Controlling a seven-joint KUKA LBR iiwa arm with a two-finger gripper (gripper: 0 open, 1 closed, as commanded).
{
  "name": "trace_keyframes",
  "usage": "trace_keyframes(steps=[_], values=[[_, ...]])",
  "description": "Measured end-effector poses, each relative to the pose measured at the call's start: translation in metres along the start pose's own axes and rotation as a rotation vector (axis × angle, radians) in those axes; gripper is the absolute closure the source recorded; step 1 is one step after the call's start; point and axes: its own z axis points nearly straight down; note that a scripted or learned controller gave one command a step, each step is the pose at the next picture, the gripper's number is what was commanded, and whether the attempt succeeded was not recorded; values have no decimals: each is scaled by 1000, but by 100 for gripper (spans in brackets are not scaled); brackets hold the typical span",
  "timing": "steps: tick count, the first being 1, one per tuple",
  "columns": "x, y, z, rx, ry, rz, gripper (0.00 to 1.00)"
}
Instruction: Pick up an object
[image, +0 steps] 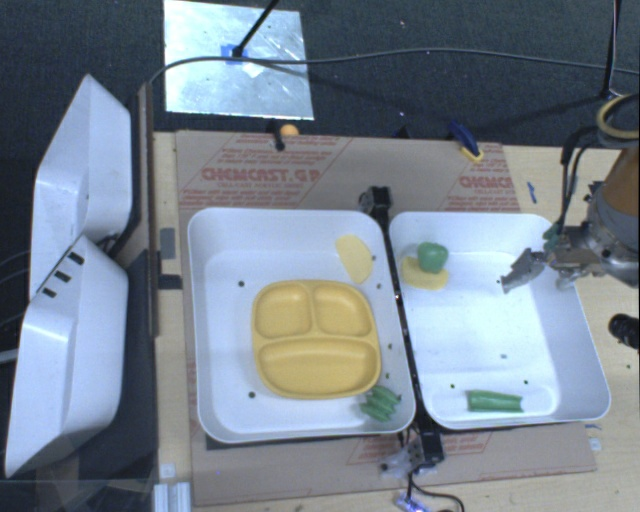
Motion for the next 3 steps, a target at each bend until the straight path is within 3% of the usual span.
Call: trace_keyframes(steps=[1, 2, 3], values=[[16, -41, 57, 6, 1, 3, 0], [44, 21, 14, -4, 0, -1, 0], [55, 41, -3, -2, 0, 1, 0]])
